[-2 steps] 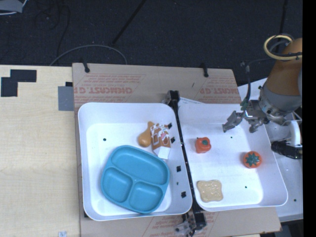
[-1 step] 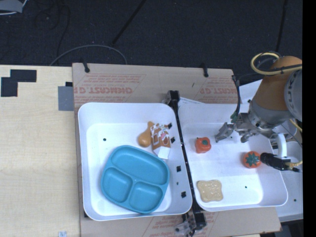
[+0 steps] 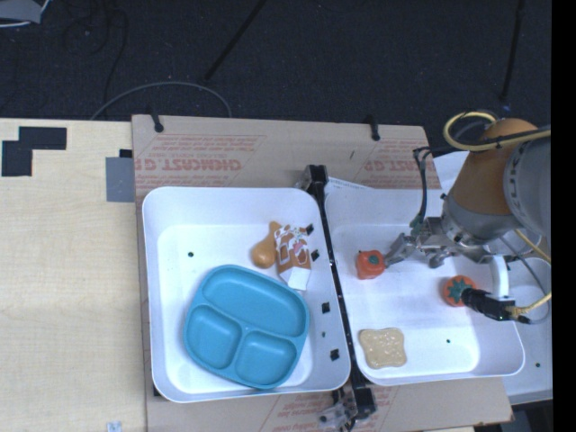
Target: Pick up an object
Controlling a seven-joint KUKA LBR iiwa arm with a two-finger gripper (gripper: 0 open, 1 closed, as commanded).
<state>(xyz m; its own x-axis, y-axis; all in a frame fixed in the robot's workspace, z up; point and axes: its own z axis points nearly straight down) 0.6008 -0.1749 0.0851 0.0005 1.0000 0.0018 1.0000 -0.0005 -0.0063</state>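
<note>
My gripper (image 3: 413, 256) hangs low over the right bin (image 3: 423, 207), under the grey wrist with its orange band. Its fingers look spread and nothing shows between them. One fingertip (image 3: 392, 255) lies just right of a small red-orange tomato toy (image 3: 369, 264), very close to it or touching it. A second red-orange toy with a green top (image 3: 457, 290) rests to the gripper's lower right. Near the front of the same bin lies a tan toast slice (image 3: 382, 347).
The left bin (image 3: 162, 241) holds a blue divided plate (image 3: 245, 326), an orange-brown toy (image 3: 265, 249) and a small patterned box (image 3: 292, 252). A black divider (image 3: 326, 268) separates the bins. Cables loop beside the arm at the right.
</note>
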